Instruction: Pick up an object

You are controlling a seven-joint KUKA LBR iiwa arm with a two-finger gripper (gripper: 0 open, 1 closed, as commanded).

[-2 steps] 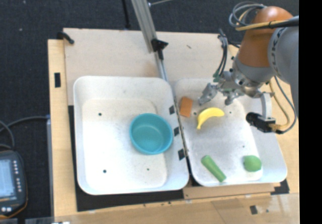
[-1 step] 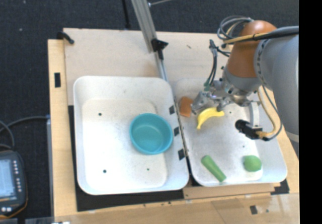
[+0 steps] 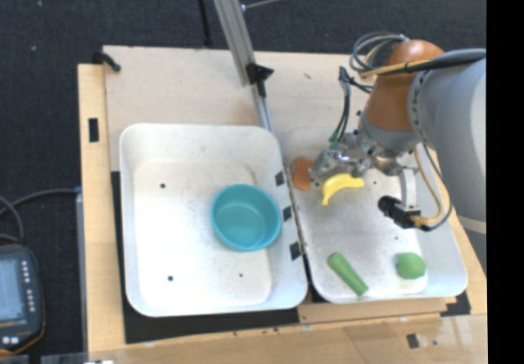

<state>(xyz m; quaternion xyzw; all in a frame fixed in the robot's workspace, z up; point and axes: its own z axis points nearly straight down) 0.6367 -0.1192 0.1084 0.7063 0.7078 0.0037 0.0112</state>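
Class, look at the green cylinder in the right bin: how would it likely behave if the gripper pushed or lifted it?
The green cylinder lies on its side, so it would probably roll if nudged. It looks small, likely light.

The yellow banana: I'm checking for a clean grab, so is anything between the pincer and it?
Nothing visible. The pincer hangs right above the yellow banana in the right bin. An orange object lies close beside it to the left, by the bin's wall, and might crowd a grab.
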